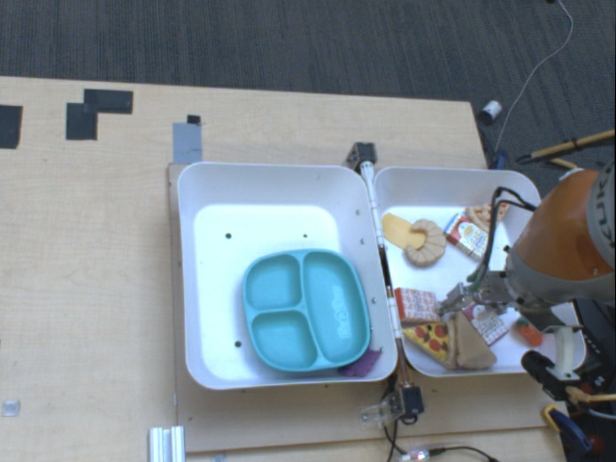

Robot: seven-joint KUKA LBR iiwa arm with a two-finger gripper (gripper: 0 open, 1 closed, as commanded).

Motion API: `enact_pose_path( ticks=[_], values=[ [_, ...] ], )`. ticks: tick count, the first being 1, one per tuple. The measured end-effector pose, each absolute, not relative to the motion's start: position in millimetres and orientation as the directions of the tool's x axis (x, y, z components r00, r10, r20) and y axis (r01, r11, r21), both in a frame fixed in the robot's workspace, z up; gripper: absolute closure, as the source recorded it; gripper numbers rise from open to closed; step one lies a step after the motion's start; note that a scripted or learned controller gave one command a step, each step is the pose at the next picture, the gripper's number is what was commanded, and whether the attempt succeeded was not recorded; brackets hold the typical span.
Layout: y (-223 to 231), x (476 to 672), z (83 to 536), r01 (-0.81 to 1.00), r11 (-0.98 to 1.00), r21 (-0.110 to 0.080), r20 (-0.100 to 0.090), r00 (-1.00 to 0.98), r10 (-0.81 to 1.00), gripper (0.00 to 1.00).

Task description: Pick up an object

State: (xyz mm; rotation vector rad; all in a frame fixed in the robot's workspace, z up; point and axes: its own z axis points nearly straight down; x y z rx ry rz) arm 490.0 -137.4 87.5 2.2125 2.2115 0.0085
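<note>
Reaching into the right bin [520, 186], jaws state untellable, poised over the pizza slice [430, 338]; next: descend, close.

Glossy blue plastic tray [306, 309], smooth white bins [192, 258], matt wooden bench [87, 287].

Bright, even light falls from overhead and shadows stay soft and short. The left bin [207, 258] glares almost pure white across its floor, losing surface detail, and the right bin [423, 195] is only slightly dimmer. The blue tray [306, 308] shows faint sheen. The pale table [87, 277] is evenly lit; the dark carpet [289, 22] looks grainy. Overall sharpness is modest, small items slightly soft.
</note>
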Motion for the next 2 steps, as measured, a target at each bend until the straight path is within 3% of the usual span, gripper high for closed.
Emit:
enact_pose_path(
  ticks=[1, 2],
  values=[
    [-137, 492.1, 99, 1.000, 0.002, 0.018, -0.007, -0.002, 1.000, 1.00],
    [-62, 532.9, 185, 1.000, 0.005, 0.004, 0.001, -0.005, 1.000, 1.00]
  ],
)
